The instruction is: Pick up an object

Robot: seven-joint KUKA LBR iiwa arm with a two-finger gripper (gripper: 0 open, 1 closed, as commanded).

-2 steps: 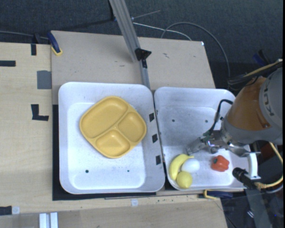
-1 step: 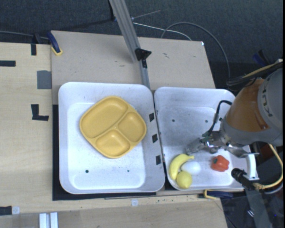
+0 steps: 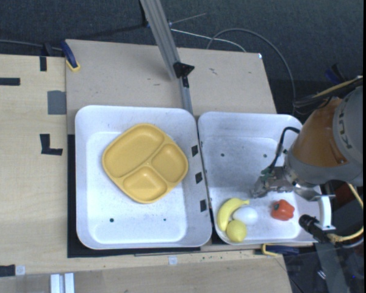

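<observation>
A pale wooden bench (image 3: 24,163), marked with strips of dark tape, carries two shallow white plastic bins side by side, seen from above at a slant. In the left-hand white bin (image 3: 88,224) lies a yellow plastic plate with three compartments (image 3: 145,162), turned at an angle and resting toward the bin's upper half. A grey metal pole (image 3: 165,38) slants down from the top of the view to the seam between the two bins.

The right-hand white bin (image 3: 232,133) holds the small objects, gathered along its lower edge. A yellow toy banana (image 3: 228,209) curves at the lower left of that bin, with a small white egg-shaped object (image 3: 246,215) touching its inner side and a round yellow lemon-like fruit (image 3: 236,231) just below both. Well to their right, a small red toy pepper with a green stem (image 3: 282,210) lies on the bin floor by itself.

The two-finger gripper (image 3: 263,185) hangs low over the right-hand bin, above and between the banana cluster and the red pepper, with nothing seen between its fingers; whether they stand wide or narrow cannot be told from this angle. Behind it the grey arm with its orange band (image 3: 320,142) reaches in from the right, cables looping beside it.
</observation>
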